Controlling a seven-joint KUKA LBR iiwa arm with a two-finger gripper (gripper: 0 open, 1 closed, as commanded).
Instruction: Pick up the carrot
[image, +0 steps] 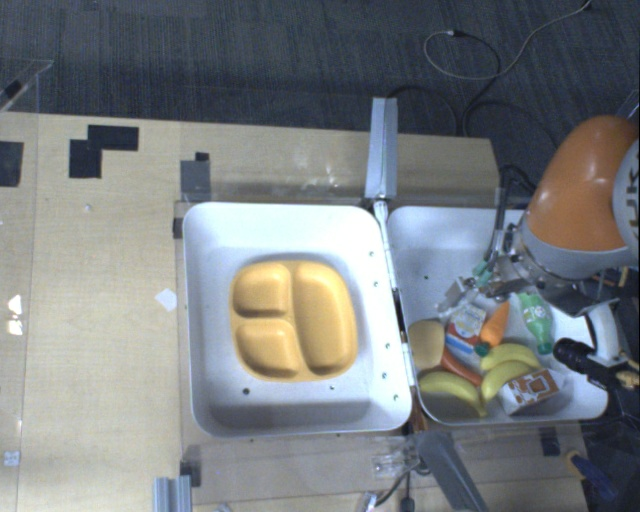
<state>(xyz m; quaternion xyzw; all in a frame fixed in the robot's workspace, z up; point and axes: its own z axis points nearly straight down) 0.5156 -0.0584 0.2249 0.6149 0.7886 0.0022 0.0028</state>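
Left bin (200, 330): one yellow compartment tray (294, 317), lying flat near the centre. Right bin (425, 235): a heap toward 5 o'clock comprising a tan block (427, 343), bananas (495, 368), a small carton (527, 390), a green bottle (535, 320), and the carrot (494, 324), tilted at the heap's middle just beside the bottle. Gripper (488, 280): low over the heap at the carrot's 12 o'clock, finger opening cannot be told, nothing visibly held.

Beside the right bin (430, 235), the arm (585, 195) shows a rounded orange band over a grey wrist section; thin cables and small metallic parts crowd its end effector (487, 282).
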